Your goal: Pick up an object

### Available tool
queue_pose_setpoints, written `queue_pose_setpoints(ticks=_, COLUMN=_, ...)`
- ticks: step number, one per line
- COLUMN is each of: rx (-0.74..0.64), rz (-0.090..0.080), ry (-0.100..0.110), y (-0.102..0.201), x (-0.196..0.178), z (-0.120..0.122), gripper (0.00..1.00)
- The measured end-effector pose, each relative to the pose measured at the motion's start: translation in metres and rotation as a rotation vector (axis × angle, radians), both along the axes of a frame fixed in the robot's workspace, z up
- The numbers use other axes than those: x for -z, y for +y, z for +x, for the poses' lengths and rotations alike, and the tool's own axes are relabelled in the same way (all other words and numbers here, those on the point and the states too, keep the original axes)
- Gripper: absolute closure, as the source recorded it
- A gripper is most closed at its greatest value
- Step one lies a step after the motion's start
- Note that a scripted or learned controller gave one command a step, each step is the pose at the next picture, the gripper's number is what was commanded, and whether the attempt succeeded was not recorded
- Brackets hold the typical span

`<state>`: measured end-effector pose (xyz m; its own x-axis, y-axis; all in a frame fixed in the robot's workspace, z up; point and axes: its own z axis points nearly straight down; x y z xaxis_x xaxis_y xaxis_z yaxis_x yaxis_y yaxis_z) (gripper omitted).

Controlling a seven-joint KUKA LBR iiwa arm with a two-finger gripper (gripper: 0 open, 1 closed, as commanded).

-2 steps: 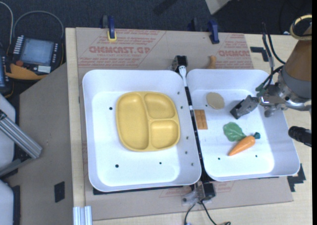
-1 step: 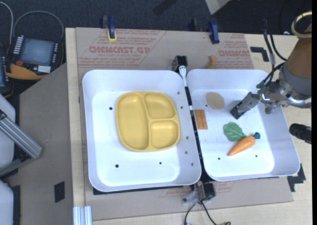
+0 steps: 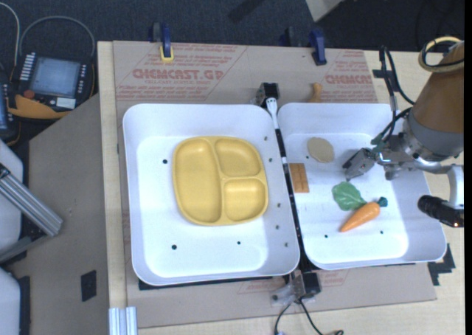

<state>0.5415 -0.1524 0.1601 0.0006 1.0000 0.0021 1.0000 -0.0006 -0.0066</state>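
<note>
Gripper (image 3: 357,164) hovers above the right bin (image 3: 391,249) — just over the green leaf (image 3: 346,195).

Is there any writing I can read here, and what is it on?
"CHEMCAST GP": red print on the brown board behind the left bin, with a smaller line under it too blurred to read.
Same red print behind the right bin: partly hidden, unreadable.
Handheld screen: too small to read.

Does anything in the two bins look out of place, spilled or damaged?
Nothing stands out. The yellow tray lies flat in the left bin. In the right bin the carrot, green leaf, tan disc and brown block lie loose but intact, with the gripper above them.
</note>
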Motion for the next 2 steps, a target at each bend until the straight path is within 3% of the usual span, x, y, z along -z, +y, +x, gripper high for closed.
queue_pose_setpoints(ticks=2, rx=0.0, rz=0.0, ry=-0.001, y=-0.003, x=0.078, z=0.0, gripper=0.0)
